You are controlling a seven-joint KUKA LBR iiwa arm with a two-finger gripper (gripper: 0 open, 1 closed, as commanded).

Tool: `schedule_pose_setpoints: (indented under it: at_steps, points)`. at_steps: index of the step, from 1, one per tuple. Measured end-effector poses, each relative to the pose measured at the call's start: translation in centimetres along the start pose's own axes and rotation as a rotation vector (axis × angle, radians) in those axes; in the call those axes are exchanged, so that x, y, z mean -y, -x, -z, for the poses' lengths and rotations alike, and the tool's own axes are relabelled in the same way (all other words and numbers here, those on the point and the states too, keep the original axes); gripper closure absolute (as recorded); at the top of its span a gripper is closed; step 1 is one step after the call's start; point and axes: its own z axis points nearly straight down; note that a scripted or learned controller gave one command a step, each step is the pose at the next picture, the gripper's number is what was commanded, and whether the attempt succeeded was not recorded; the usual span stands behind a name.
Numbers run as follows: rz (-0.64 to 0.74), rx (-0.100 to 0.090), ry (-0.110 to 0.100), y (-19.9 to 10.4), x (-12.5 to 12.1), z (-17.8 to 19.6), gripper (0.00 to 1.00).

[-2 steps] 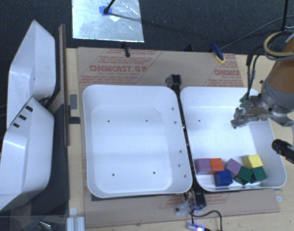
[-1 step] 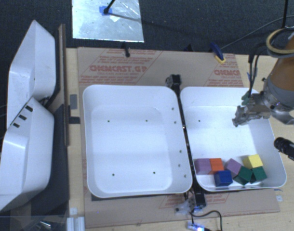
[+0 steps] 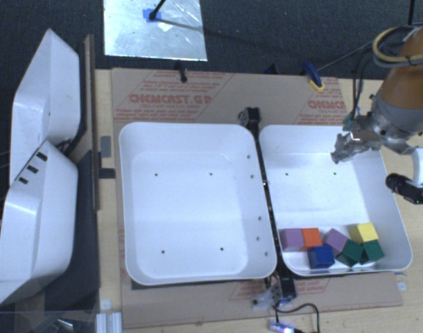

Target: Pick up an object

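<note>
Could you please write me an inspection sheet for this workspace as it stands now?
Surface: bench covered with printed cardboard, bearing the left bin and right bin.
Job's things: coloured blocks bunched at the right bin's near edge: purple, orange, blue, green, yellow.
Clutter: nothing seen inside the left bin.
Grippers: gripper over the right bin's far right part, apart from the blocks.
Cables: wires at the bench's front edge.
Surroundings: shiny metal sheet behind; white housings left.

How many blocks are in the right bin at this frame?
6, clustered along the near edge of the right bin: purple block, orange block, blue block, lilac block, green block, yellow block. More may be hidden underneath.
</note>
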Motion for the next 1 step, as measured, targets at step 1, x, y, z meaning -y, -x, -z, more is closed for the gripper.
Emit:
schedule_pose_setpoints:
  at_steps: [1]
  points:
    - [0.0,0.0,0.001,2.3,-5.0,-1.02,1.0]
